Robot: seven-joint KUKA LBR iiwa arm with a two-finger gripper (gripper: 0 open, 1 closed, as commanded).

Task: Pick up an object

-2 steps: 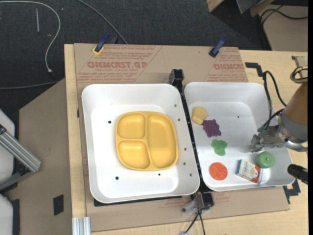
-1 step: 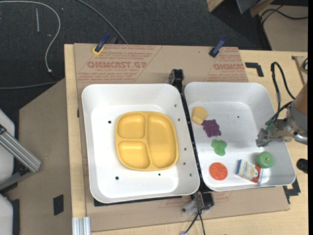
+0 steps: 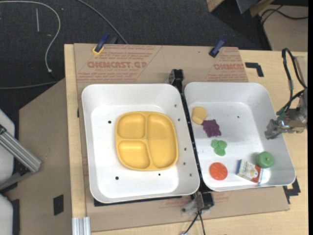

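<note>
So the end effector (image 3: 277,129) sat at the right rim of the right bin (image 3: 244,94), over the edge and not above any of the toys; honestly couldn't tell if it was released or clenched. Nearest to it was a green apple (image 3: 265,159), with a small carton (image 3: 248,171) just beside that. Further left sat an orange round piece (image 3: 218,171), a green leafy bit (image 3: 219,147), a purple grape bunch (image 3: 211,128) and a yellow chunk (image 3: 198,115). All lay apart enough to reach. Left bin (image 3: 98,102) held a yellow divided plate (image 3: 146,141). Both bins were on the bench (image 3: 73,131).
</note>
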